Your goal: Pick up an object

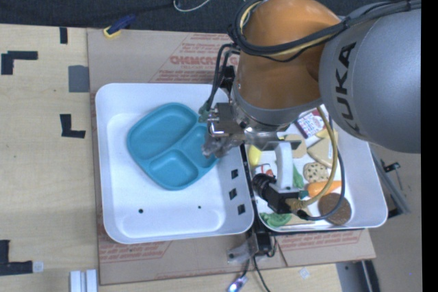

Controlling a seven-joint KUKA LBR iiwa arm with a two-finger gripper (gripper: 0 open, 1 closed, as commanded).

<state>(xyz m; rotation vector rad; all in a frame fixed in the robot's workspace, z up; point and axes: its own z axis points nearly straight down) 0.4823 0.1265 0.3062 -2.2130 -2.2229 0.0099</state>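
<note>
The grey arm (373, 72) with its orange band (284, 55) is reaching in from the right and hanging over the seam between the two white bins; its bulk is covering much of the right bin (375, 205) and the near edge of the left bin (113, 167); the gripper (213, 137) is sitting low at the right rim of the blue divided tray (168, 146), just where the tray's edge is meeting the bin wall; the metal wrist parts are crowding that spot, so whether the claw is spread or closed, and whether it has hold of anything, I cannot tell; the blue divided tray is lying flat in the left bin, turned at a slant, its larger compartment toward the far side and two smaller ones toward the near side; in the right bin a jumble of small things is showing beneath the arm; a round brown piece (333, 207) is lying near the front rim, a green piece (276, 219) is resting at the front left corner, and a speckled cracker-like piece (315, 171) is sitting further back; a white cable (185, 7) is trailing across the dark floor beyond the bench.
</note>
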